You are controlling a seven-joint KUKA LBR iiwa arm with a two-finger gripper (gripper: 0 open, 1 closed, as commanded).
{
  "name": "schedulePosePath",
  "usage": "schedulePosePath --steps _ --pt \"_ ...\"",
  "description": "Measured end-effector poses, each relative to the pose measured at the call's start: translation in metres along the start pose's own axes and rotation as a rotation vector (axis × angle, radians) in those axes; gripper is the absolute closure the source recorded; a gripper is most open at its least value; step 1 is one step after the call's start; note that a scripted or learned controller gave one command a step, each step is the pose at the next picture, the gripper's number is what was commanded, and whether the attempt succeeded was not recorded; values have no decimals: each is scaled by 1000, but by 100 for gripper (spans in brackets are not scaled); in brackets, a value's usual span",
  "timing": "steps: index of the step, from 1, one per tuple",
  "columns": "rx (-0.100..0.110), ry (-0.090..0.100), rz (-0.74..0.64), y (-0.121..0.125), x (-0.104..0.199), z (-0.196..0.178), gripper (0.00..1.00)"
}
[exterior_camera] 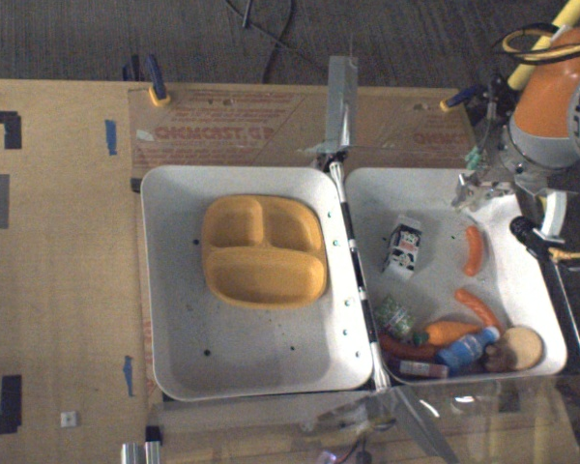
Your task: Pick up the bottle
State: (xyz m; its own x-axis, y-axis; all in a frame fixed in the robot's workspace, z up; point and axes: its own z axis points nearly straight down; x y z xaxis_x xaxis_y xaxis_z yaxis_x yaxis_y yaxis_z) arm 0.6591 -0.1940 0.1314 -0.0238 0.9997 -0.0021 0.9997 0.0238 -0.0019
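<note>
The bottle [467,348] is small and blue with a white cap. It lies on its side near the front edge of the right bin [435,211], packed among other items. My gripper [474,193] hangs over the far right corner of that bin, well away from the bottle. It is open with nothing between its fingers.
Beside the bottle lie a carrot [450,332], a brown round item [522,346], a green item [396,315] and a red-capped tube [418,368]. Two sausages [473,249] and a small milk carton [403,247] lie mid-bin. The left bin [174,336] holds a yellow divided tray [263,249].
</note>
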Motion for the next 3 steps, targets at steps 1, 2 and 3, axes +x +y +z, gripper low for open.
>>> schedulePosePath --steps 1,2,3 --pt "2 7 -161 4 -26 41 100" --pt "-2 1 -98 6 -31 -116 100" --pt "-4 -1 -388 7 -29 -184 100"
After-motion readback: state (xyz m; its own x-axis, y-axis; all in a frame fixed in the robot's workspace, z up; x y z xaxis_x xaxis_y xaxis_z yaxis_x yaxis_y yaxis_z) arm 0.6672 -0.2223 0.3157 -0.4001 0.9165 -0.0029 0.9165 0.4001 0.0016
